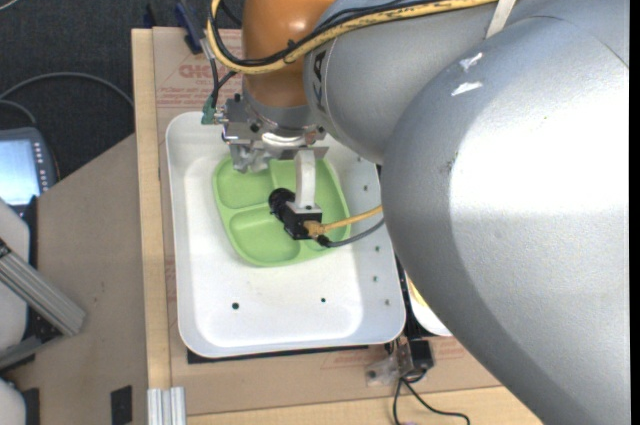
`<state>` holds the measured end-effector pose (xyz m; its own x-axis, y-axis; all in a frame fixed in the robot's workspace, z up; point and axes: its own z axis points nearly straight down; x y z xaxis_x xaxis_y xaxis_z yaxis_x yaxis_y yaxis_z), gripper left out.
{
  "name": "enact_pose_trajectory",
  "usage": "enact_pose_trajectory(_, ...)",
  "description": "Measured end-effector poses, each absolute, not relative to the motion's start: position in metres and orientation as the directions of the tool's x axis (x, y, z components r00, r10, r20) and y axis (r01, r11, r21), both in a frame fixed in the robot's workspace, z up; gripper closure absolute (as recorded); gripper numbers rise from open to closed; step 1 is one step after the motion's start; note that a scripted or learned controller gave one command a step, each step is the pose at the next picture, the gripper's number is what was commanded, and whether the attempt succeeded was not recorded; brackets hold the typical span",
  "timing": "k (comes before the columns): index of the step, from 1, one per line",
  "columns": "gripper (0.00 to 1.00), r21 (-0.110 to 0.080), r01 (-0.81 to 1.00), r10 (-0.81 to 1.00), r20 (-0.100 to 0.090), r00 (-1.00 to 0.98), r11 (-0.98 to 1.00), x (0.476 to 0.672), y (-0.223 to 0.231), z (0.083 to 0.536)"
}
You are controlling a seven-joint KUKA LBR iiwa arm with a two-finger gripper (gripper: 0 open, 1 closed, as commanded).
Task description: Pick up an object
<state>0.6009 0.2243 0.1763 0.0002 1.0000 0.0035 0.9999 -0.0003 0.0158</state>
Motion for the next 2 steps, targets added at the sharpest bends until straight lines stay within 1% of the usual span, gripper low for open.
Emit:
enact_pose_trajectory(1, 1.00, -0.006, 1.000, 1.000, 0.003, -0.005, 0.005, 0.475, 0.226, 0.224)
enact_pose_trajectory(2, 1.00, 0.020, 1.000, 1.000, 0.009, -0.001, 0.001, 0.507, 0.218, 0.498)
